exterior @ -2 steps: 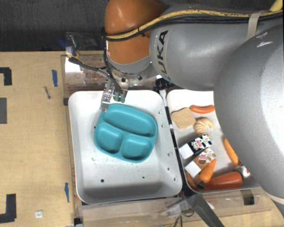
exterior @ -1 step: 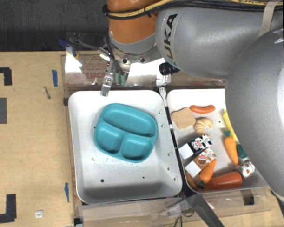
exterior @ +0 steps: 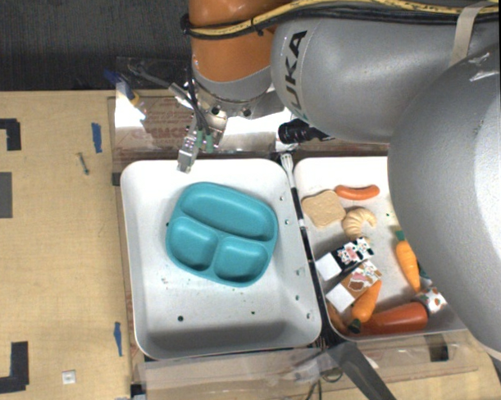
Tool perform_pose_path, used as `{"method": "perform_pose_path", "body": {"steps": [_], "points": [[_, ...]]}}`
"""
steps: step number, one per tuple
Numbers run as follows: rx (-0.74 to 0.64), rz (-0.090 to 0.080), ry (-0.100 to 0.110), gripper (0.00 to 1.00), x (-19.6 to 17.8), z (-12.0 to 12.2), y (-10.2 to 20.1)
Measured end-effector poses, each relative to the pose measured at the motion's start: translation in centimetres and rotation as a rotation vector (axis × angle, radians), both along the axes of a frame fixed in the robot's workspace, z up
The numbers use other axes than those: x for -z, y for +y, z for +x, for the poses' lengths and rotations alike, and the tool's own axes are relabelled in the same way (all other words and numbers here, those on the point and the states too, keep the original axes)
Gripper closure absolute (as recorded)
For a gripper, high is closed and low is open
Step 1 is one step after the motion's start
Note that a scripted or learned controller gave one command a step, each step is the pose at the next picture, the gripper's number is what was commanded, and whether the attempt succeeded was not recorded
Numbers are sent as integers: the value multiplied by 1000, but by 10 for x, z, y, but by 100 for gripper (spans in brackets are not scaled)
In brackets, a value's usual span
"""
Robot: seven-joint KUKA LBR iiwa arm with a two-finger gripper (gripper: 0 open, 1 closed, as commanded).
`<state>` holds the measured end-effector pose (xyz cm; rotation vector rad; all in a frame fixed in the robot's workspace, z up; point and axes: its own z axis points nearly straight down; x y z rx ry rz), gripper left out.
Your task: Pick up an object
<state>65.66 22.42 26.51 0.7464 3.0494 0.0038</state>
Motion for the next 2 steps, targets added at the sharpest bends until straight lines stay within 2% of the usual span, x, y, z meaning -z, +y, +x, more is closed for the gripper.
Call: {"method": "perform_pose_path", "body": {"steps": [1, 2], "points": [[21, -1, 3, 100, 19, -7, 0], [120, 0, 3, 100, 35, 1, 0]]}}
